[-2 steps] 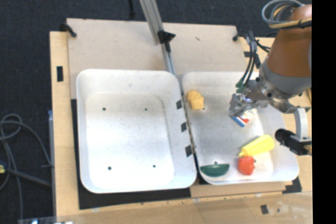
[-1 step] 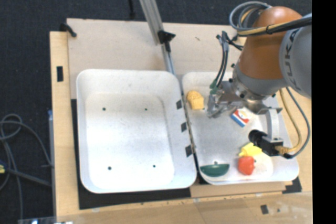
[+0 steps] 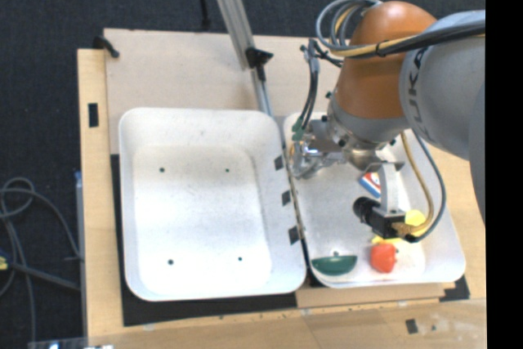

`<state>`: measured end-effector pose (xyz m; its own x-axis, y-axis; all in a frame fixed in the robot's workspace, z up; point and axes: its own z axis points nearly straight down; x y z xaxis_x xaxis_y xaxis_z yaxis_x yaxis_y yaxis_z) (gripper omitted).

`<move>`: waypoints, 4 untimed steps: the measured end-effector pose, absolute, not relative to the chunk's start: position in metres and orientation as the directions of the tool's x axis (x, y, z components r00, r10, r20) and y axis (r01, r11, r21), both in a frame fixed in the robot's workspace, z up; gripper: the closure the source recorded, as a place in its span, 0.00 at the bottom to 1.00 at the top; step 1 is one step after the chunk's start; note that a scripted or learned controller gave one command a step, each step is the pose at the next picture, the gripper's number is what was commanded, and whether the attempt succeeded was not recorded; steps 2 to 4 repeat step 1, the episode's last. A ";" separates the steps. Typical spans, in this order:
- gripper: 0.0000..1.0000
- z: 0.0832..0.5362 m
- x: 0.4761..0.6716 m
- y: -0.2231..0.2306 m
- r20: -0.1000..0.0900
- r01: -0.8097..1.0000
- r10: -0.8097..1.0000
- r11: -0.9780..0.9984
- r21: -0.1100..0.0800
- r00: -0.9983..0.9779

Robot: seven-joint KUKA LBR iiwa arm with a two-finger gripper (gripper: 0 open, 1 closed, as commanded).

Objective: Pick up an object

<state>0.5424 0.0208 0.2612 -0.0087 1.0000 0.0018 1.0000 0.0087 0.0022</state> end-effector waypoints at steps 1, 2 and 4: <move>1.00 0.256 0.558 0.067 0.000 1.000 1.000 0.007 0.001 -0.007; 1.00 0.256 0.558 0.067 0.000 1.000 1.000 0.007 0.001 -0.007; 1.00 0.256 0.558 0.067 0.000 1.000 1.000 0.007 0.001 -0.007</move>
